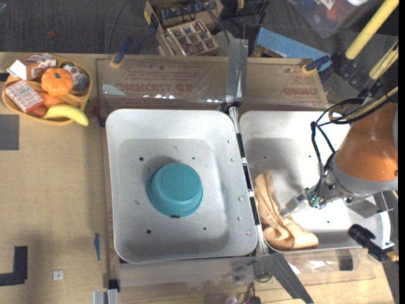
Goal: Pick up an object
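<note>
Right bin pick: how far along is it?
Done: the arm has reached into the right bin, and the tool sits low beside the tan cloth-like object at the bin's left wall. In hand: nothing visibly; the object lies on the bin floor. Left: grasp and lift. The teal bowl sits upside down in the left bin, untouched.

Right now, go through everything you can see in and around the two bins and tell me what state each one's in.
Teal bowl: upside down, in the middle of the left bin.
Tan cloth: crumpled, lying along the left wall of the right bin.
Gripper: low in the right bin, beside the cloth.
Basket: on the bench, filled with toy food.
</note>
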Controlling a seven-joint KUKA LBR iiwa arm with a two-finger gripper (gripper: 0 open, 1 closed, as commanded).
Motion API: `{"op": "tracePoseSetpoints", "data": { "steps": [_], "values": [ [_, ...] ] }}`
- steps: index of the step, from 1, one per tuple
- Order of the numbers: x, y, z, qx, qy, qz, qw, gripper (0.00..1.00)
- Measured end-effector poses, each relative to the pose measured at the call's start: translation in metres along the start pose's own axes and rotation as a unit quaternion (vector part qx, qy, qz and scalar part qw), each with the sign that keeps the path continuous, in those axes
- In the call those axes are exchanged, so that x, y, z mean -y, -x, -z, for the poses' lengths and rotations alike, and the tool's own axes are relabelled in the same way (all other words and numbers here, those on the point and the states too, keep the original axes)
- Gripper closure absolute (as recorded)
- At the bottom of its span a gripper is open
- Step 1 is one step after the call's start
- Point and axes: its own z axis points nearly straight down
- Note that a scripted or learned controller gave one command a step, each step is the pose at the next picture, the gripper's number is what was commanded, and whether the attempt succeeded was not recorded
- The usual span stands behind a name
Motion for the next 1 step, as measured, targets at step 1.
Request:
{"op": "tracePoseSetpoints", "data": {
  "steps": [1],
  "values": [
    [-0.0508,0.0186,-0.0238,0.001,0.001,-0.027,0.9996,0.0]
  ]
}}
